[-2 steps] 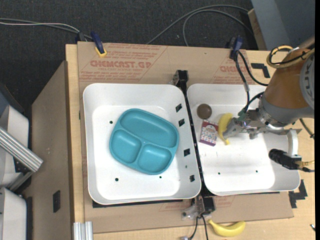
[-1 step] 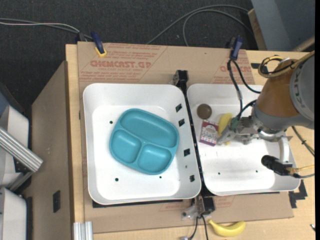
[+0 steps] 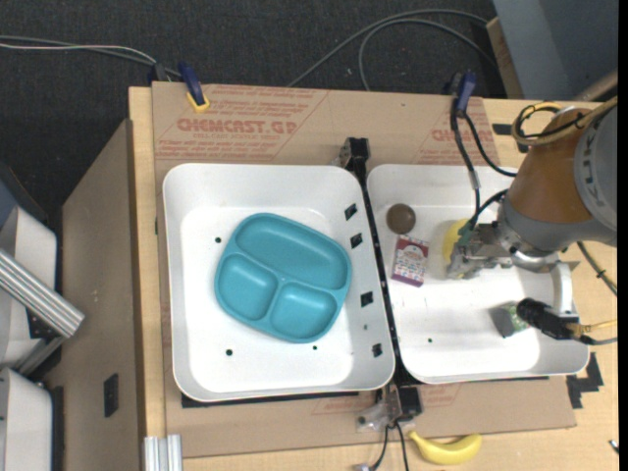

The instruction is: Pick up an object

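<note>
The table (image 3: 108, 263) carries a brown cardboard sheet (image 3: 245, 116) with two shallow white bins set side by side on it. The left bin (image 3: 186, 361) holds one item: a blue divided plate (image 3: 283, 276), lying flat near the middle. A black clip (image 3: 354, 151) sits at the far end of the seam between the bins.

In the right bin (image 3: 461, 361), a small brown ball (image 3: 400, 217) lies at the far left, with a pink and white packet (image 3: 410, 261) just near of it. A yellow object (image 3: 455, 240) lies right of the packet, partly hidden by the hand (image 3: 469, 258). The hand is low over the middle of this bin, against the yellow object; whether it is released, clenched or grasping cannot be told. A dark green item (image 3: 509, 321) lies near the bin's right near corner. A banana (image 3: 446, 447) lies on the table at the near edge.
</note>
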Controlling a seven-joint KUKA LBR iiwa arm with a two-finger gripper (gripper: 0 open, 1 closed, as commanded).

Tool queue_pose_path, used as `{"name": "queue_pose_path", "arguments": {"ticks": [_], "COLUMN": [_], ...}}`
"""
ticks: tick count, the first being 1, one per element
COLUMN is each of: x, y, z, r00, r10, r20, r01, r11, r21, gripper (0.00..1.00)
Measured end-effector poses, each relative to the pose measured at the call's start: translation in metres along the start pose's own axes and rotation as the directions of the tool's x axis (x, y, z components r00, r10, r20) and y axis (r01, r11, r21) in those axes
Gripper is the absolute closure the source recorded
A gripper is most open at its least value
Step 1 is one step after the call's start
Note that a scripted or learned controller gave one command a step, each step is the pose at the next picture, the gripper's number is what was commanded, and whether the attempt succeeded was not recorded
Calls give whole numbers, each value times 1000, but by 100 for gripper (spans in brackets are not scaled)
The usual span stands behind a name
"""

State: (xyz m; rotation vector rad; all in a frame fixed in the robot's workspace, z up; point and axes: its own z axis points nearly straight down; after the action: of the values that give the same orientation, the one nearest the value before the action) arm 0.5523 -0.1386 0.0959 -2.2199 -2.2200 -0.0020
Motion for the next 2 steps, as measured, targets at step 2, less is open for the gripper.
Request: {"name": "queue_pose_path", "arguments": {"ticks": [2], "x": [-4], "y": [-10], "z": [-107], "r00": [1000], "r10": [-1], "r20": [4], "r01": [1], "r11": [1000], "r21": [-6], "gripper": [100]}}
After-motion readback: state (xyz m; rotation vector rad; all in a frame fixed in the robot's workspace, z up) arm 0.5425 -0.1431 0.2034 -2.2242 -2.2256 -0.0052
